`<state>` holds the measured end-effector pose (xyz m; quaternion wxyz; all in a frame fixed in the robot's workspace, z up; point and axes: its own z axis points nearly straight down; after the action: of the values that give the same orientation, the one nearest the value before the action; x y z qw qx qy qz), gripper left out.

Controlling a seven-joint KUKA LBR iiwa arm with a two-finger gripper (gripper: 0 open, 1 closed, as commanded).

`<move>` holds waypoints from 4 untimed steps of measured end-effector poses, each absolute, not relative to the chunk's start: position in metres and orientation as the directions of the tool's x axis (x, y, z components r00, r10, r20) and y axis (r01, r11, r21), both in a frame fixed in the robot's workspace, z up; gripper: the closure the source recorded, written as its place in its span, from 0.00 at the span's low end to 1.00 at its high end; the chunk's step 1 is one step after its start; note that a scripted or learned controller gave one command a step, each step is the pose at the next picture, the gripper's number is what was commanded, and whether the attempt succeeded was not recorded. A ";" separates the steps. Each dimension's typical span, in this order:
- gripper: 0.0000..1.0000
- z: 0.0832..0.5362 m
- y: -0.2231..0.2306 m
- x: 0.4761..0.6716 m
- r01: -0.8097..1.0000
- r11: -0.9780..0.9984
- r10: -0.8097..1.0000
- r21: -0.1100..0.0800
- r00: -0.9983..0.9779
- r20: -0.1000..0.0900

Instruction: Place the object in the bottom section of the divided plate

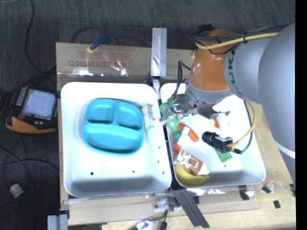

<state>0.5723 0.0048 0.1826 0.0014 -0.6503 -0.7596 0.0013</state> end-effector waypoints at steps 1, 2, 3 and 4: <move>1.00 0.182 0.054 0.593 0.964 -0.267 0.964 -0.005 0.267 -0.003; 1.00 0.216 0.123 0.547 0.908 -0.418 0.908 -0.004 0.418 -0.005; 0.00 0.216 0.123 0.547 0.908 -0.418 0.908 -0.004 0.418 -0.005; 1.00 0.224 0.124 0.547 0.909 -0.416 0.909 -0.007 0.416 -0.009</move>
<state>0.5469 0.1238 0.2238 0.0008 -0.8414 -0.5404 0.0057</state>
